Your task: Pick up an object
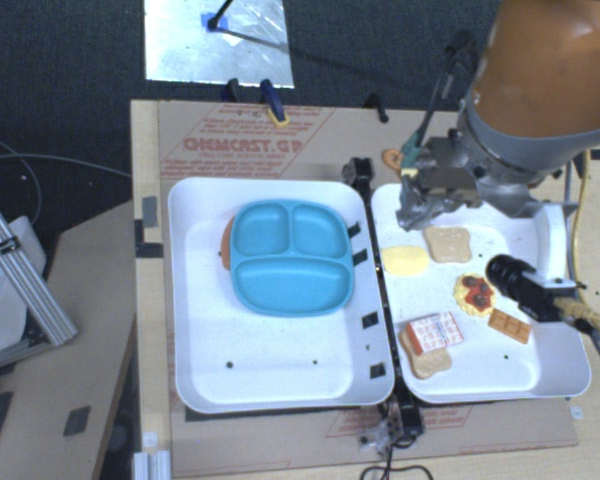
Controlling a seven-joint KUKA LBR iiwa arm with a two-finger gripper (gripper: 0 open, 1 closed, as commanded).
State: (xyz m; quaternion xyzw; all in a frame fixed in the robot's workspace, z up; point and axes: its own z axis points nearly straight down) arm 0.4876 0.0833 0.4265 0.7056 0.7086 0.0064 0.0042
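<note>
My gripper point(416, 211) hangs low over the far left corner of the right bin point(557, 373). Just in front of it lie a yellow oval piece point(405, 260) and a tan slice of toast point(447, 244); nothing shows between the gripper and them. Further forward are a small round pizza-like piece point(474, 294), a brown waffle bar point(509, 325), a red-and-white wrapped packet point(437, 330) and a bread-shaped piece point(426, 361) partly under the packet.
The left bin point(205, 368) holds a blue divided plate point(290, 258) with an orange thing point(225, 244) peeking out from under its left edge. A dark divider with clips point(372, 268) runs between the bins. An orange disc point(392, 158) lies on the cardboard behind the right bin.
</note>
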